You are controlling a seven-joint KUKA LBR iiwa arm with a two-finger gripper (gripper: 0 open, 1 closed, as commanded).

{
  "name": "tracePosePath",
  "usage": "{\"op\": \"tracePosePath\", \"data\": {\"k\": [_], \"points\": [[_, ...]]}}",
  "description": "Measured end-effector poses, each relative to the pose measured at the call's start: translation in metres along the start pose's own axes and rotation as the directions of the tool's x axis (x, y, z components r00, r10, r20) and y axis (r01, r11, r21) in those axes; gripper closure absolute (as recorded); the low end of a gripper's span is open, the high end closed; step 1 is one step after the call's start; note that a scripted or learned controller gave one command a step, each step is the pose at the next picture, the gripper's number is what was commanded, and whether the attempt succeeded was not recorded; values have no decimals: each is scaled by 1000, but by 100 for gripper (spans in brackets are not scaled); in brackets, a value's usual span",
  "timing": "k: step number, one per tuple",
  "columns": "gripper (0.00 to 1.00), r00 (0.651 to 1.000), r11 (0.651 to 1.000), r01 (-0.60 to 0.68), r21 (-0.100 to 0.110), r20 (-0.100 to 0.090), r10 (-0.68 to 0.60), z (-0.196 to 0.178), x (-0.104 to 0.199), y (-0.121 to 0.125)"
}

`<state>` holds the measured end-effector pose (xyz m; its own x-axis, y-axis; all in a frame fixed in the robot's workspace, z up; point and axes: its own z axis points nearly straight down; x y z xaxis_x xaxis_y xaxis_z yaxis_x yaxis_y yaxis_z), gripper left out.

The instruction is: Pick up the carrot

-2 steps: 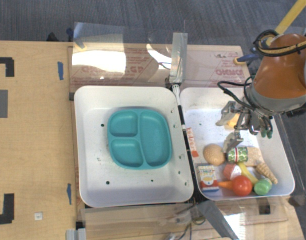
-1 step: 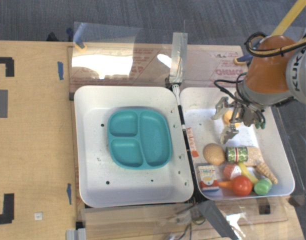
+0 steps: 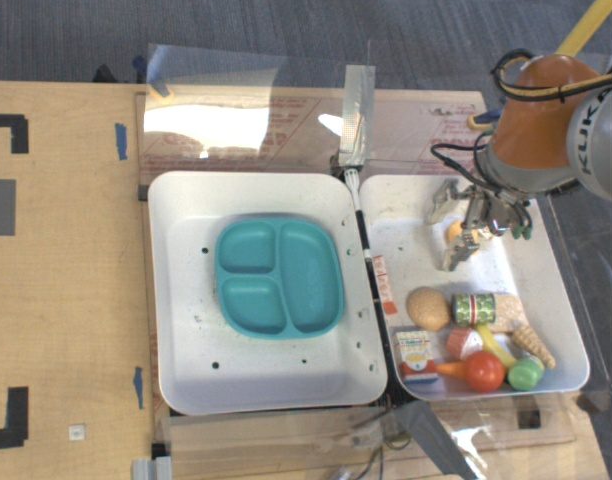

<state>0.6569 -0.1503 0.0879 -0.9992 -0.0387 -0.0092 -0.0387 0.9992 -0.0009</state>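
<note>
Gripper (image 3: 466, 230) hovers over right bin (image 3: 566, 313), far end, fingers spread, nothing visibly between them. Carrot (image 3: 448, 369) lies at bin's near edge, touching tomato (image 3: 483, 370), well apart from gripper.

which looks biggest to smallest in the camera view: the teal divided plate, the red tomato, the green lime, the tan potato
1. Teal divided plastic plate, by far.
2. Tan oval potato.
3. Round red tomato, close to the potato, so that order is unsure.
4. Small green lime.

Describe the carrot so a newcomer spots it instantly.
Look in the right white bin, at the toy food heaped along its near edge. The small orange carrot lies flat between the little carton and the round red tomato: the only thin, tapered orange piece there.
</note>
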Motion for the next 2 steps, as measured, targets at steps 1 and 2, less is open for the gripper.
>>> {"op": "tracePosePath", "data": {"k": [1,2], "points": [[0,997,997,-79,1,-2,79,-1,-9,24],[0,962,962,-274,2,4,274,-43,3,-32]]}}
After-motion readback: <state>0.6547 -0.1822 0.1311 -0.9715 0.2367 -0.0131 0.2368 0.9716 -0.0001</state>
